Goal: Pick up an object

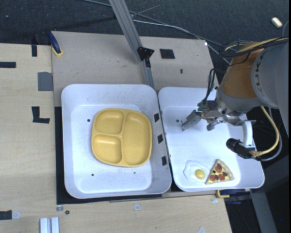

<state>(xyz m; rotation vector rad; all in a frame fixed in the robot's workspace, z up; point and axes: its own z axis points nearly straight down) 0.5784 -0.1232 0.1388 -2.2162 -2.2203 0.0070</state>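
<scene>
a toy pizza slice (219, 172) lies flat in the near right corner of the right bin (179, 101), its narrow tip pointing toward the far side of the bench and its crust edge toward the near rim, so its long axis runs roughly near to far. just to its left, close but apart, sits a toy fried egg (195, 172). farther up the same bin the gripper (198, 122) hangs over the bin floor, well apart from both toys, its two fingers spread and angled down to the left with nothing between them. in the left bin (72, 130), a yellow divided plate (121, 137) rests near the middle.
</scene>
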